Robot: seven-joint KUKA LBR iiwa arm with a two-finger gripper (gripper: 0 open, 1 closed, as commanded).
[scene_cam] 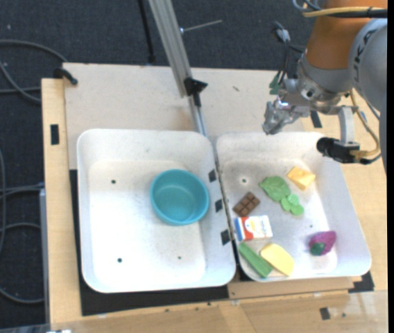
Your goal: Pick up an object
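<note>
One end effector (pixel 275 120) hangs above the right bin's (pixel 349 207) far rim — touching nothing, its spread indiscernible.

Dark carpet floor (pixel 58 19), black cables (pixel 3 54) trailing; pale wooden bench (pixel 127 96).

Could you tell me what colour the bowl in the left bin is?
The bowl is teal blue, seen clearly in the camera view.
</note>
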